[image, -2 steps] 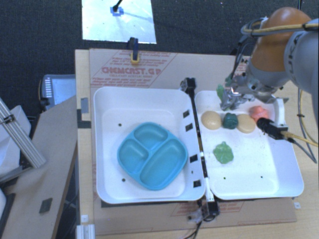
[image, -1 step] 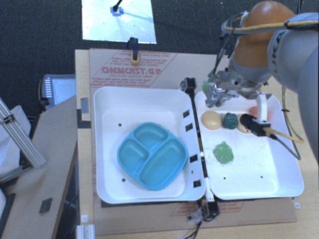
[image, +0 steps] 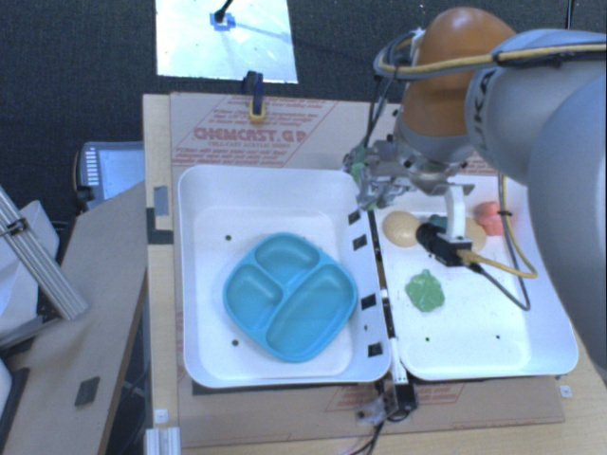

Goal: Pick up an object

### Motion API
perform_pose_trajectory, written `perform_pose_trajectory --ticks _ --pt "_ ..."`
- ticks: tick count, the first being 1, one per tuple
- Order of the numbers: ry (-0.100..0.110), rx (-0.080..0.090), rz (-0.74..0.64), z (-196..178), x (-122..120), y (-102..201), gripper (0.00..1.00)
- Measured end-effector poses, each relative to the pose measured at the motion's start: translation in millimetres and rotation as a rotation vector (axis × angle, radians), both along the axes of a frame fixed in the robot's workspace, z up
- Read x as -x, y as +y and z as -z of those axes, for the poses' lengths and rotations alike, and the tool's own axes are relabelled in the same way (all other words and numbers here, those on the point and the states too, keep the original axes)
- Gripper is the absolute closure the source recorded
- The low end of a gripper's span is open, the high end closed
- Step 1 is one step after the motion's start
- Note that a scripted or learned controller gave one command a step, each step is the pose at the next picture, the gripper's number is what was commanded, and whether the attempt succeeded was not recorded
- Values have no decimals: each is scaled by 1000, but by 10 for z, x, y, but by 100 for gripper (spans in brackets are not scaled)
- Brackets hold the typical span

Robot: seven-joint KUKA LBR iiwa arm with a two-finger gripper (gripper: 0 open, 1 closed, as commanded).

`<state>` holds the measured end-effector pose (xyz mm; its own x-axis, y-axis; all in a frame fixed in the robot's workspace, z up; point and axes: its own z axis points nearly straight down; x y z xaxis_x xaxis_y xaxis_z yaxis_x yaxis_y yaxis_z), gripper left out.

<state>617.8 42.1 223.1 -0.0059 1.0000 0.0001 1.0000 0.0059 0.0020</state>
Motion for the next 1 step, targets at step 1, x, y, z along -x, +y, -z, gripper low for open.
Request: perform_pose_trajectory --ticks 1 --pt "-1 0 0 67 -111 511 100"
